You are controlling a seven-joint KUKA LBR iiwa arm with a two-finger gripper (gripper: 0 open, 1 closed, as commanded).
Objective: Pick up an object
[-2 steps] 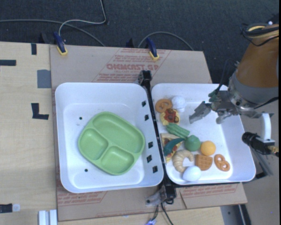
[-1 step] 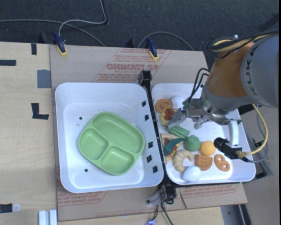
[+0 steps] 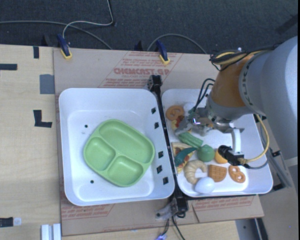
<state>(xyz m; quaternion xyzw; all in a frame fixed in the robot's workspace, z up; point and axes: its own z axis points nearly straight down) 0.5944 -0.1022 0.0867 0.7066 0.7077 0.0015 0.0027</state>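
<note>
Reaching in from three o'clock, the grey arm (image 3: pixel 270 84) with its orange band is seen over the right bin (image 3: pixel 262 184), and much of that bin's far half is hidden beneath it. The gripper (image 3: pixel 192 126) is lowered among the toy food, but its fingers are blurred and tangled with cables, so it cannot be told whether they are spread or pressed together, nor whether anything is pinched between them. A long green piece (image 3: pixel 190 139) lies just at six o'clock of the gripper, perhaps touched by it. An orange round item (image 3: pixel 174 113) sits at ten o'clock of the gripper, against the bin's left wall. Further toward six o'clock a green ball (image 3: pixel 206 152), a croissant (image 3: pixel 194 168), a waffle (image 3: pixel 217 173), a pretzel (image 3: pixel 236 174) and a white egg (image 3: pixel 205 185) are crowded together. In the left bin (image 3: pixel 70 149) a green divided plate (image 3: pixel 119 152) is laid flat. Both bins rest on cardboard on the worktop (image 3: pixel 20 149).
</note>
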